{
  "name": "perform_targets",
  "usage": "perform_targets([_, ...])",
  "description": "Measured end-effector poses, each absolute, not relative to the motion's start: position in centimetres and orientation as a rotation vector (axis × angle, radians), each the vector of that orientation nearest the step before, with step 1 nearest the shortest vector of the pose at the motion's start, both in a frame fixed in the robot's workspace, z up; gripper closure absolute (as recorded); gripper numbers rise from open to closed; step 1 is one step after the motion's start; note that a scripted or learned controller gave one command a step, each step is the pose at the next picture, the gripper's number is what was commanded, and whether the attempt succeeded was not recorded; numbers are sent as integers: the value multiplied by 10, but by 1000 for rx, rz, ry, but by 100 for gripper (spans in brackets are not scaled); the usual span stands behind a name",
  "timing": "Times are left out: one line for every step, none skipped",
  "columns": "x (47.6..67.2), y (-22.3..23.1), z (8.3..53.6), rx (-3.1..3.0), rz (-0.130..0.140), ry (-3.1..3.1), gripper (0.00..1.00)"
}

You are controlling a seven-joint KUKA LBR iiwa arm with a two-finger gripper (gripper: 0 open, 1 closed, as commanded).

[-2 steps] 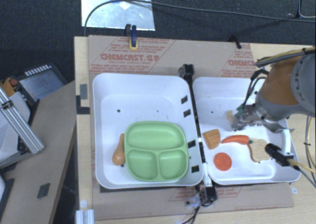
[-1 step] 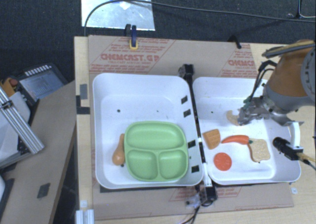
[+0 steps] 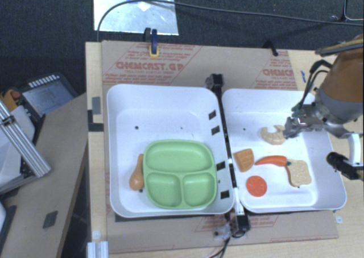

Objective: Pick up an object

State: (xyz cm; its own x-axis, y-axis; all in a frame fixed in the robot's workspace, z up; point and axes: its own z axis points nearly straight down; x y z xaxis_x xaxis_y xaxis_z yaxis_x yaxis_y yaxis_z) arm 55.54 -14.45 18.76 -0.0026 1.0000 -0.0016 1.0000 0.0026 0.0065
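In the right bin (image 3: 324, 197) lie a cream curved pastry piece (image 3: 272, 134), an orange block (image 3: 244, 159), a red-orange pepper (image 3: 271, 161), a red disc (image 3: 256, 186) and a tan bread slice (image 3: 299, 173). My gripper (image 3: 294, 126) is low over this bin, right beside the cream piece on its right side. Whether it touches that piece is unclear. The grey arm with its orange band (image 3: 344, 80) comes in from the right edge.
The left bin (image 3: 122, 109) holds a green divided plate (image 3: 180, 173) and a tan drumstick-shaped toy (image 3: 137, 173) at the plate's left. A black clip strip (image 3: 222, 137) runs between the bins. Cables cross the dark floor behind the bench.
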Motion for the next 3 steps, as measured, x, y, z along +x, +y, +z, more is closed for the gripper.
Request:
perform_targets([557,-145,205,2215,4,2223,100])
perform_targets([575,-91,202,2209,6,2232,100])
perform_targets([591,-31,212,2210,5,2232,100])
